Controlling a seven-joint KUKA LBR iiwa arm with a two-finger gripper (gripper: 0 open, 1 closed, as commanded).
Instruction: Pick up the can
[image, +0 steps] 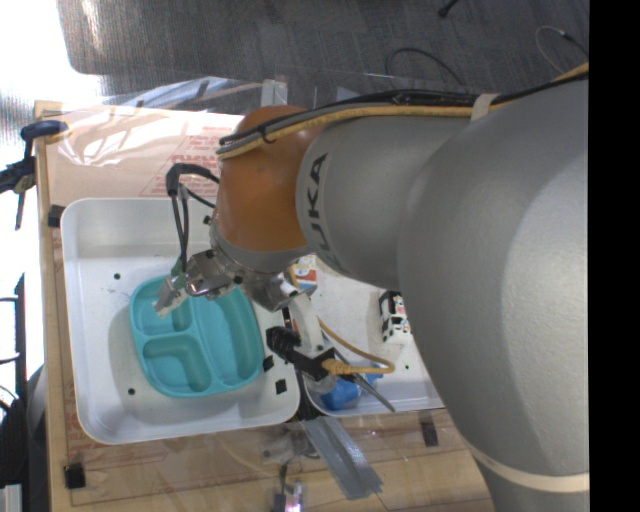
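Observation:
My gripper (182, 288) hangs over the upper left corner of a teal divided tray (200, 350) in the left bin (95, 300). The gripper looks metallic and is blurred, and nothing shows in it. A small cylinder with an orange and blue label, probably the can (304, 274), peeks out from under the orange wrist band at the near edge of the right bin (420, 395). Most of that cylinder is hidden by the arm.
The grey arm covers most of the right bin. A small white and black object (395, 316) and a blue object (340, 394) lie in the right bin. A black cable loops along the wrist above the tray.

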